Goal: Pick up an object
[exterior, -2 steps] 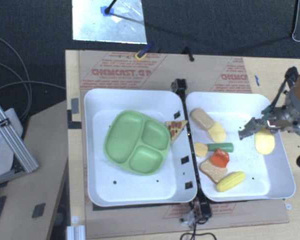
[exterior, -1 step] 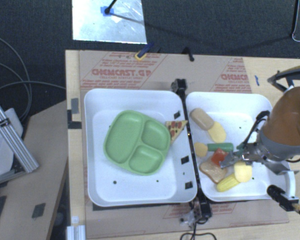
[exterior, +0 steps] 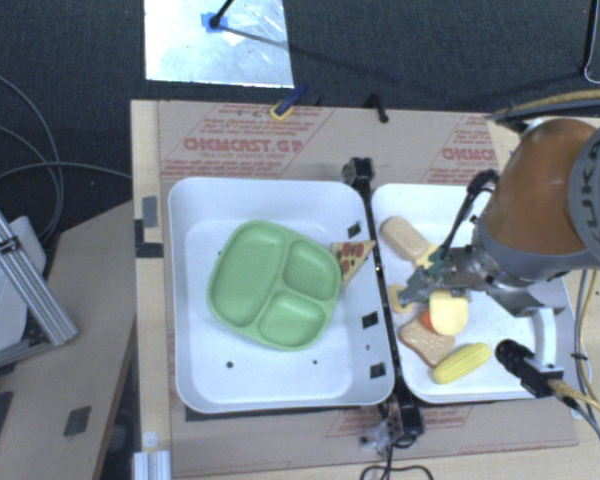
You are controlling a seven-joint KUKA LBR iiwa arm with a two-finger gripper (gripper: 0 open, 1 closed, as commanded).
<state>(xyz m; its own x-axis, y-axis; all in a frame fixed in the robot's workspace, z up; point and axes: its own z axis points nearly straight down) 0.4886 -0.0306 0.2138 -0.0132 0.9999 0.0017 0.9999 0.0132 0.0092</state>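
Two white bins (exterior: 195,268) share the bench; gripper (exterior: 420,286), grip state unclear, hovers at ten o'clock of the apple (exterior: 448,314), needing centred descent.

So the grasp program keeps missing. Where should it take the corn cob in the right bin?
Probably across the middle of the corn cob, coming straight down. It lies flat and slanted, long and narrow, so closing across its short width suits it. Its lower side faces bare bin floor; the toast piece crowds its left end.
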